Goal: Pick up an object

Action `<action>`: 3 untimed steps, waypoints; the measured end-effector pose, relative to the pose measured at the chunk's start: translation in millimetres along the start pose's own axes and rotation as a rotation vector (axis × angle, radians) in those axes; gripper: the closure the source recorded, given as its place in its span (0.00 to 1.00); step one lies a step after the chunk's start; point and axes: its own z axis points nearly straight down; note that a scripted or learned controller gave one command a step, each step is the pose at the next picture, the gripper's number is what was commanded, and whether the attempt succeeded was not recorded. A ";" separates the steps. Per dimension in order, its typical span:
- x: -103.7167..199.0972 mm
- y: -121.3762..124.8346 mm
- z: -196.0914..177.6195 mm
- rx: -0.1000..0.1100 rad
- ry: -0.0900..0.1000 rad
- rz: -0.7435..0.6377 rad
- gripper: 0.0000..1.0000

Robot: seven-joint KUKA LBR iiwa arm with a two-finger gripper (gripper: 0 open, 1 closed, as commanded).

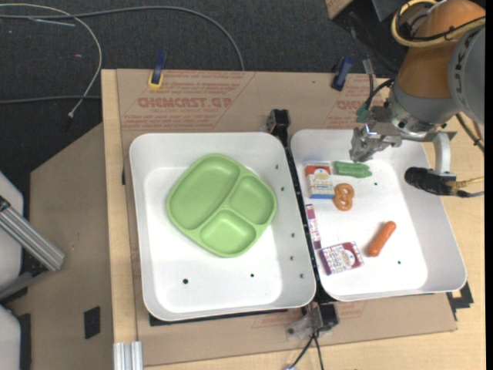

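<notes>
The jaws hang low over the far part of the right bin, their tips right above the near end of a flat green piece that lies on the bin floor; whether they are released or clenched I cannot tell, as the tips are too small and dark against the wrist, and nothing shows clearly between them. The grey arm with its orange band comes in from the upper right. Just left of the green piece lies a small red and white packet, and close below it sits an orange pretzel-shaped toy. Farther toward the near side, an orange carrot-like piece lies at a slant, well apart from a purple snack pack by the bin's left wall. A thin pink strip runs along that same wall. In the left bin rests a light green divided plate, turned at an angle, with three compartments. Both bins sit side by side on brown board over the desk, with blue clamps at its far edge.
</notes>
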 end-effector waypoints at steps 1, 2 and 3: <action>-1.7 6.4 -64.7 -0.002 -0.001 0.000 1.00; 42.5 -13.2 -50.0 0.010 0.003 -0.003 1.00; 88.0 -37.9 -56.5 0.010 0.003 -0.003 1.00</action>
